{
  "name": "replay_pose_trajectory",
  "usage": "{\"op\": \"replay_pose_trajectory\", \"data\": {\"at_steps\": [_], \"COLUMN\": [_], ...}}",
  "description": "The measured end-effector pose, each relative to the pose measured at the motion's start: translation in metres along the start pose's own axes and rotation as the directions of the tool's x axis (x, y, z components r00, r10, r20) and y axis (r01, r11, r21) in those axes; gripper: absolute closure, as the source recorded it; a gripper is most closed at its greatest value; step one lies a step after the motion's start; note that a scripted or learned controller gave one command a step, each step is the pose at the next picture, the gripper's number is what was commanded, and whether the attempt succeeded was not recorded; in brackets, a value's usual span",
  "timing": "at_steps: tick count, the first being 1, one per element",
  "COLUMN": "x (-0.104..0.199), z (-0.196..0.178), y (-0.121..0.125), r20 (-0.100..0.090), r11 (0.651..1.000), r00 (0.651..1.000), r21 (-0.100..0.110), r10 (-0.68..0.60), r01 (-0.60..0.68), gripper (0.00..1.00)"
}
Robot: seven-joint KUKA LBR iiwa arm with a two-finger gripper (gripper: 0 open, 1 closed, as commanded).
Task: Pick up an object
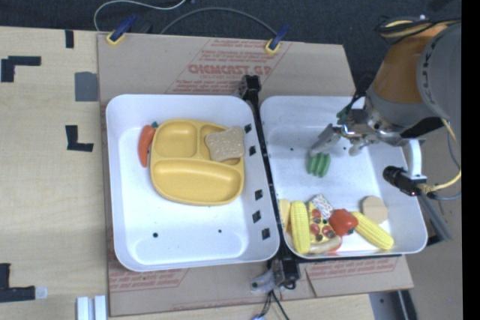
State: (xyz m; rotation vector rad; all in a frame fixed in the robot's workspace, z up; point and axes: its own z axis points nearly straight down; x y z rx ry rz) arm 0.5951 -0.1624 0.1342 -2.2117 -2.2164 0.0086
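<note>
The claw [335, 136] hangs low in the right bin [296, 110], near its back edge, with its two fingers spread open and nothing between them, so no pick has been made yet. The green toy [319, 163] lies just below the claw in the middle of that bin and looks like the thing to grab, with more toy food heaped along the front edge. The claw's finger tips are small and blurry, and I cannot tell if they touch the bin floor.
</note>
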Motion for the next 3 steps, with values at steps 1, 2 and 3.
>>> {"op": "replay_pose_trajectory", "data": {"at_steps": [1, 2, 3], "x": [0.013, 0.014, 0.097], "z": [0.051, 0.038, -0.056], "y": [-0.01, -0.008, 0.021], "r20": [0.007, 0.005, 0.002], "r11": [1.0, 1.0, 1.0], "r00": [1.0, 1.0, 1.0], "r21": [-0.013, -0.016, -0.021], "r10": [0.001, 0.001, -0.009], "r01": [-0.001, -0.001, 0.009], "gripper": [0.0, 1.0, 1.0]}}
